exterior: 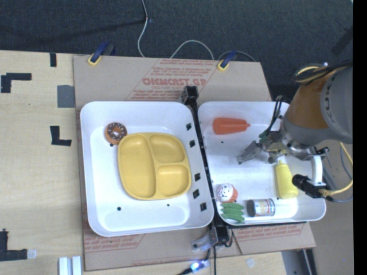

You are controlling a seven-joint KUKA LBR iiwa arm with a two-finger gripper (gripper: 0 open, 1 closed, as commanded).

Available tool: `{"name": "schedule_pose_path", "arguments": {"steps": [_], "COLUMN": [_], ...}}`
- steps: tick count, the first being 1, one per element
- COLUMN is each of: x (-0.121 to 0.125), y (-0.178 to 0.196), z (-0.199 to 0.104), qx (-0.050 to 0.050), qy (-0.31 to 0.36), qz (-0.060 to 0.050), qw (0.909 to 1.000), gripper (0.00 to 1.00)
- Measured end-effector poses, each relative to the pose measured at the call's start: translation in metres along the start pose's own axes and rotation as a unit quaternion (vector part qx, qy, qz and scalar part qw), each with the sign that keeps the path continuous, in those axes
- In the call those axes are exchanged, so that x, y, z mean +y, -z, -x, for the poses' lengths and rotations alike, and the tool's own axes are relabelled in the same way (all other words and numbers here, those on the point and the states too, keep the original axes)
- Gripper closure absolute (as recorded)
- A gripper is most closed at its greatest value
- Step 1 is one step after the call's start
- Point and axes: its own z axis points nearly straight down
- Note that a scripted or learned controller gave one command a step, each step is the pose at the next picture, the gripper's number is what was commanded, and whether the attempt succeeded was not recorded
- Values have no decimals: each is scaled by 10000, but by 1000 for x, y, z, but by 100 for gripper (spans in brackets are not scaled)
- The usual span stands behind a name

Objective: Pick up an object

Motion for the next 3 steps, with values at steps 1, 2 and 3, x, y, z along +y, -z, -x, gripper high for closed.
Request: {"name": "schedule_pose_path", "arguments": {"steps": [1, 2, 3], "x": [0, -5, -11], "y": [11, 67, 117], "z": [-1, 7, -1], "qx": [4, -1, 0], "qy": [2, -10, 2], "qz": [-1, 20, 25], "qw": [10000, 10000, 10000], "gripper": [100, 100, 100]}}
